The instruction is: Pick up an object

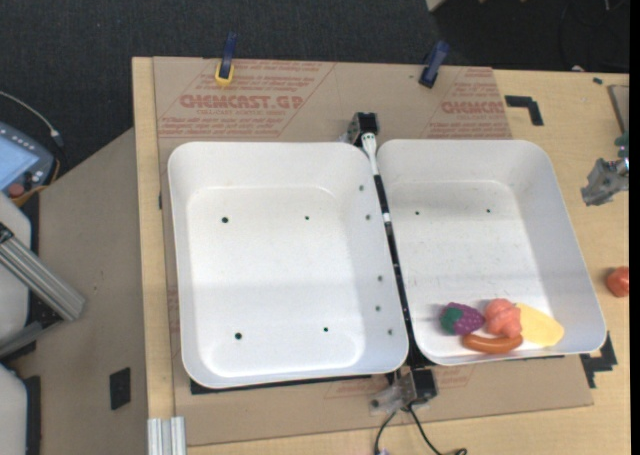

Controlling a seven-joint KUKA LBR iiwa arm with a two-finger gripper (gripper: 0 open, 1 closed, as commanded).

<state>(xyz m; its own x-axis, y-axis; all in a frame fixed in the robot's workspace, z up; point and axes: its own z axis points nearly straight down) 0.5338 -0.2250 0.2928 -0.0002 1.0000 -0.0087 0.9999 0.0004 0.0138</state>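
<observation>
Floor: dark carpet [120,3] round the worktop, grey metal rail [40,278] at far left.
Worktop: brown cardboard sheet [300,93] with red print, clamped at far edge by blue-yellow clamp [227,61] and blue clamp [434,63].
Left bin [270,263]: white, shallow, bare floor with small dark dots.
Right bin [480,243]: white, just beside left bin, rims touching along a dark seam.
Objects: clustered in right bin's near-right corner; purple toy [462,318], orange-pink toy [503,315], yellow piece [541,327], orange-red sausage shape [491,343] at front, all touching or nearly.
Hand [603,181]: grey metal part at right edge, outside right bin, over worktop; cannot tell if spread or pressed together, nothing seen in it.
Stray item: small orange thing [618,282] on worktop, right of bin.
</observation>
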